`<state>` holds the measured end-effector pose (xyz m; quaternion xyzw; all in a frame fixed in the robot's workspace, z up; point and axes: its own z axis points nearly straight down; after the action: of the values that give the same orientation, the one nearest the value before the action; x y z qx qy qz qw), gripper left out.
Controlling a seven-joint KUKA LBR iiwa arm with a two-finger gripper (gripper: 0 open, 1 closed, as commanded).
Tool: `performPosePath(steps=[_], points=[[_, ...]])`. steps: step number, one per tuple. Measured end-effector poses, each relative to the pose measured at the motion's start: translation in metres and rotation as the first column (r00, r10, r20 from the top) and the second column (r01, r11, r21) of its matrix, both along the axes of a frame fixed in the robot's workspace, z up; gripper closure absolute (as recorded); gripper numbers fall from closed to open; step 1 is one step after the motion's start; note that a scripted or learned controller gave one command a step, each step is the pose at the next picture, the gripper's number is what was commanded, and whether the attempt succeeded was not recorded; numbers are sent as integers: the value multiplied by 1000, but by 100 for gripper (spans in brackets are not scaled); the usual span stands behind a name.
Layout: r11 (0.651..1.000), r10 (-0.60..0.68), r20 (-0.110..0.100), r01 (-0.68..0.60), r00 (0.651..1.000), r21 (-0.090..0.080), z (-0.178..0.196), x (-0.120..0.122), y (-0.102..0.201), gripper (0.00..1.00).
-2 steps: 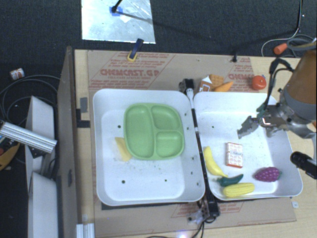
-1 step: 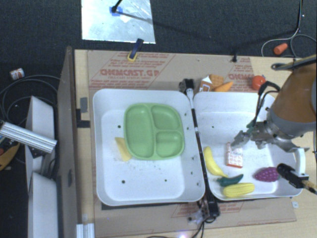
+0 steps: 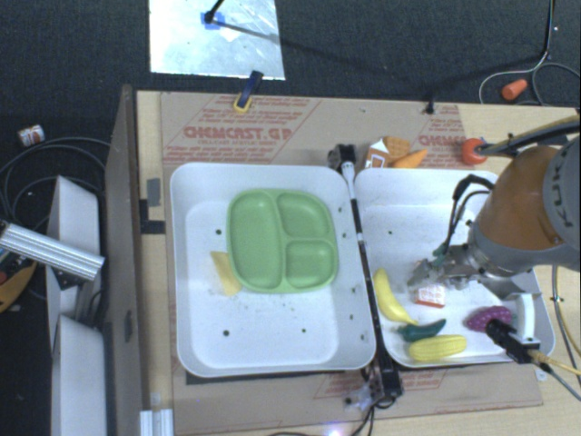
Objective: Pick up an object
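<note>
The gripper (image 3: 434, 278), its jaw state impossible to tell here, hangs directly over a small white-and-red packet (image 3: 430, 294) lying just right of the upright-running banana (image 3: 392, 299).

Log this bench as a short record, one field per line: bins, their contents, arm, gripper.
left bin: green divided plate and, touching its left edge, a yellow piece
right bin: banana, dark green item, corn cob, purple item, small red and white item
arm: enters from the right, over the right bin
gripper: low over the right bin, just above the red and white item; grasp not confirmed
outside bins: orange pieces on the board behind the right bin
</note>
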<state>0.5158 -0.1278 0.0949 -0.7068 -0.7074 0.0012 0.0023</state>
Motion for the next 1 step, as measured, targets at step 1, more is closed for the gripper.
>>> performPosePath(steps=[1], points=[[1000,-6,4,6,1000,-4,19,-31,-56,0]])
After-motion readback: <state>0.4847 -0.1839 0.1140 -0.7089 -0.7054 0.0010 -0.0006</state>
